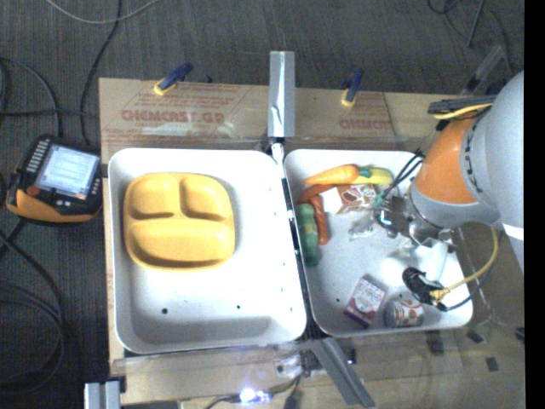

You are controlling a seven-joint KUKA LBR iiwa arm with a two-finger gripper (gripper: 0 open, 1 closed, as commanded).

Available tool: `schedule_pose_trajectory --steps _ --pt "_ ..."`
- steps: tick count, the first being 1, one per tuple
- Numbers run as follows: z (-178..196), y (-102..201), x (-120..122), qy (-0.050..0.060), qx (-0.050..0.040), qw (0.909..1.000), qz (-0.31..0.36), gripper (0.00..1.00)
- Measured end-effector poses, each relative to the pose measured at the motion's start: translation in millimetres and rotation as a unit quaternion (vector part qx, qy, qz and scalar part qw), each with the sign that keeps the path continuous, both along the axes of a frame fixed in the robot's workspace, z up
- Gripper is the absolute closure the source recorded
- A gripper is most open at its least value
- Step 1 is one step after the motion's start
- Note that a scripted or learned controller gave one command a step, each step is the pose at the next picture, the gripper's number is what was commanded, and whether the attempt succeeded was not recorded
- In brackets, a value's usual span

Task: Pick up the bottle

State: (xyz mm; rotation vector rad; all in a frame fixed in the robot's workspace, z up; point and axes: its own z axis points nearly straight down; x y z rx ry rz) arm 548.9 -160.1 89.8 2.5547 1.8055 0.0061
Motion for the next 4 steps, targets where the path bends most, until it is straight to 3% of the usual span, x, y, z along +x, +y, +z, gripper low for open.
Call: schedule_pose_trajectory --steps 1,2,3,4 --pt "0.4 6.7 -36.2 -0.004 0.0037 0.9903 -0.139 0.00" --pt "-1.1 16.7 22.8 0.002 0.0026 0.9819 -0.190 0.00" --pt "-0.2 27.0 -32.8 -0.001 0.0039 0.9761 -0.217 0.00" --pt "-1.0 50.9 34.2 0.003 0.0021 0.9791 -0.203 0.00"
